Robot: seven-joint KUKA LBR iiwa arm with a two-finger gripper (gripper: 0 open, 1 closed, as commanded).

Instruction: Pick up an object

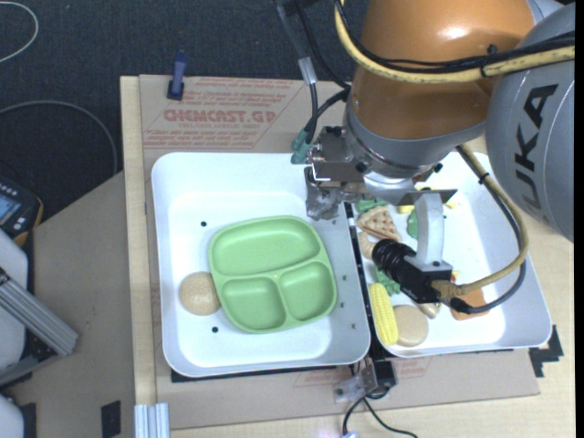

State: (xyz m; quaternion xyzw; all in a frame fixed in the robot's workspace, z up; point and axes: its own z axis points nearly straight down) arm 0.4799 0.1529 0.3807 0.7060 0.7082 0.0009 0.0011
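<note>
at the left wall of the right bin (488, 245), gripper (326, 204) hangs, opening cannot be told; best centre over the corn cob (384, 315), clear of that wall, before descending.

The arm (543, 108) is seen reaching in from the right, with its grey link held across the upper right corner and its orange band (438, 35) turned up toward the camera. Below the band, the wrist (392, 158) is directed steeply downward. The gripper (323, 201) is carried at the wrist's lower left, pointed straight down and held low, near the middle of the view.
</note>
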